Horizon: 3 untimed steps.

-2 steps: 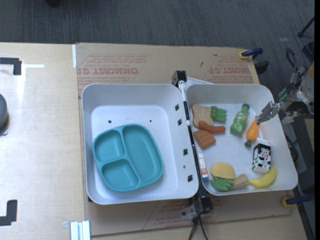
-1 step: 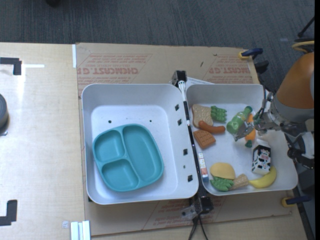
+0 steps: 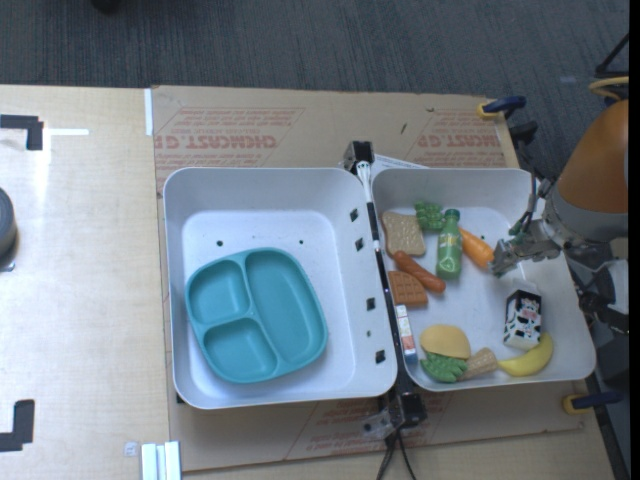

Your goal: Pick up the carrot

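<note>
The carrot [image 3: 476,250] is a short orange piece lying in the right bin [image 3: 560,363], just right of a green bottle [image 3: 449,243]. My gripper [image 3: 507,255] hangs low at the carrot's right end, close to it or touching it. The grey wrist and orange band of the arm [image 3: 590,183] reach in over the bin's right wall. The carrot rests on the bin floor, and its right tip is partly covered by the gripper.
The right bin also holds a green leafy piece [image 3: 430,215], two bread slices [image 3: 404,233], a red sausage [image 3: 418,271], a cow-print carton [image 3: 522,318], a banana [image 3: 527,360] and a yellow bun on lettuce [image 3: 446,346]. A teal divided plate [image 3: 257,313] lies in the left bin [image 3: 250,193].
</note>
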Motion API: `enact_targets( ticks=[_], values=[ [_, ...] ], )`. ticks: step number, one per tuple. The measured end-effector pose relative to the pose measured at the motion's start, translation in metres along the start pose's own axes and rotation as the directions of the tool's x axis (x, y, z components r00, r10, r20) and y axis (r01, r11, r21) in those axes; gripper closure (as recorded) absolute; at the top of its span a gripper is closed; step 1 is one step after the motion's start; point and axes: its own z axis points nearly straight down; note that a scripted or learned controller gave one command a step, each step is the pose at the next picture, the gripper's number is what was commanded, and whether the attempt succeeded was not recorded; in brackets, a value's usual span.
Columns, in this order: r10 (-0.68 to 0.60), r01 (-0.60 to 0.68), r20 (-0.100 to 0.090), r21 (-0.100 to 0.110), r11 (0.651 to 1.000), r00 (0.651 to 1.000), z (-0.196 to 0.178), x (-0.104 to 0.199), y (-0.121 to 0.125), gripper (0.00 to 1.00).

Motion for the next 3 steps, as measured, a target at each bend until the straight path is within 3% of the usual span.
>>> enact_targets(
  ticks=[1,2,3],
  values=[
    [-0.040,0.040,-0.002,0.001,0.999,0.999,0.021,0.026,0.093,1.00],
    [-0.042,0.042,0.000,0.000,0.999,0.999,0.021,0.026,0.093,0.00],
    [-0.014,0.014,0.001,-0.003,1.000,1.000,0.020,0.072,0.110,0.00]
  ],
)
